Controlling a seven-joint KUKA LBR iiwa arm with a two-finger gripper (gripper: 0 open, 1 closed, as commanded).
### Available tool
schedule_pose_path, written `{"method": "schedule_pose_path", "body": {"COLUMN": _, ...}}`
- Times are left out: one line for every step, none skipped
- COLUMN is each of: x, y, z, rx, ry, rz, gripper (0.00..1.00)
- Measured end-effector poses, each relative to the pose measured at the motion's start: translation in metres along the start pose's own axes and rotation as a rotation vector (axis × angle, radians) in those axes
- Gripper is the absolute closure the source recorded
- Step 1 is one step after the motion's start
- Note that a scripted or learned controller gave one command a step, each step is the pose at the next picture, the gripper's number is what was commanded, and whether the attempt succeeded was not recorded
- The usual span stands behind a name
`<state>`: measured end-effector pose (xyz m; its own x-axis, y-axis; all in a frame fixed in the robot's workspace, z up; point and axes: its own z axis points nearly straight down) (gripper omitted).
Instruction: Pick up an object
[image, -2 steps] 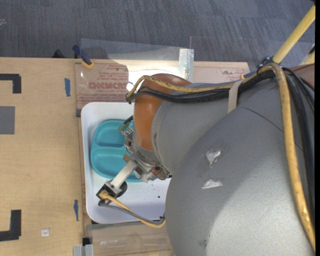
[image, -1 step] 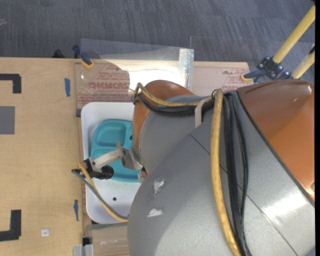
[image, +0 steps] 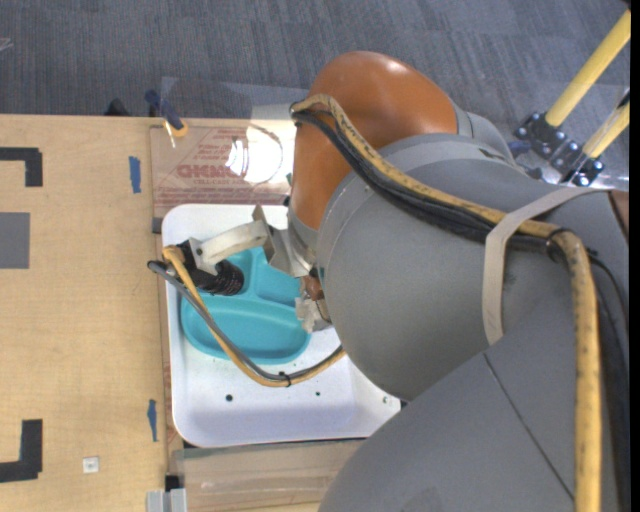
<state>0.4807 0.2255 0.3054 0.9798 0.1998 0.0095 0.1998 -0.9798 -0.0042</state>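
A turquoise, shallow dish-shaped object (image: 248, 325) lies in the white bin (image: 215, 415), toward the bin's left and middle. My gripper (image: 308, 298) is low inside the bin, over the right edge of the turquoise object, and the bulky grey arm hides most of it. The arm and its orange band cover the bin's right side and whatever lies there.
A tan board (image: 75, 300) with black marks and blue tape pieces borders the bin on the left. A clear sheet with red print (image: 205, 165) lies behind the bin. Yellow poles (image: 590, 70) stand at the top right.
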Motion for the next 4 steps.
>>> {"method": "schedule_pose_path", "body": {"x": -0.004, "y": 0.004, "z": 0.078, "rx": -0.003, "ry": -0.017, "rz": -0.271, "gripper": 1.00}}
{"method": "schedule_pose_path", "body": {"x": -0.003, "y": 0.000, "z": 0.216, "rx": 0.002, "ry": -0.008, "rz": -0.001, "gripper": 1.00}}
{"method": "schedule_pose_path", "body": {"x": -0.001, "y": 0.000, "z": 0.120, "rx": -0.001, "ry": -0.003, "rz": 0.000, "gripper": 1.00}}
{"method": "schedule_pose_path", "body": {"x": 0.000, "y": 0.000, "z": -0.013, "rx": 0.001, "ry": 0.002, "rz": -0.001, "gripper": 1.00}}
